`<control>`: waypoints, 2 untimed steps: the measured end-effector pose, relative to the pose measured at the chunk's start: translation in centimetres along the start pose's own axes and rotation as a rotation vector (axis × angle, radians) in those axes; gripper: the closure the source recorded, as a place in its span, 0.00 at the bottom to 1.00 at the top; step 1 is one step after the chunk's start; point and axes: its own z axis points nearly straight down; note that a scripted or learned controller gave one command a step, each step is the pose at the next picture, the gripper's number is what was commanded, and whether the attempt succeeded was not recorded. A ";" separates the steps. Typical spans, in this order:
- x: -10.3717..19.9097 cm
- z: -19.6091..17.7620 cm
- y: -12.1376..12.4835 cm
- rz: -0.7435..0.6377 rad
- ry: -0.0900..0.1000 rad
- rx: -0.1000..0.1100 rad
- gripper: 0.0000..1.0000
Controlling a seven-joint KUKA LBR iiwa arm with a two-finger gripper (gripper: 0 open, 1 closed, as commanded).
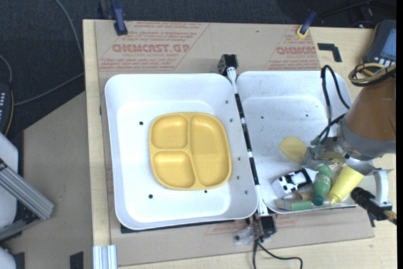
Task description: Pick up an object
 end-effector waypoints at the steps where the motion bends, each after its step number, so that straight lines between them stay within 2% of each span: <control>1: 0.8 -6.0 2.7 -0.003 0.000 0.001 1.00; 2: 3.5 -7.9 3.5 -0.003 -0.001 0.000 1.00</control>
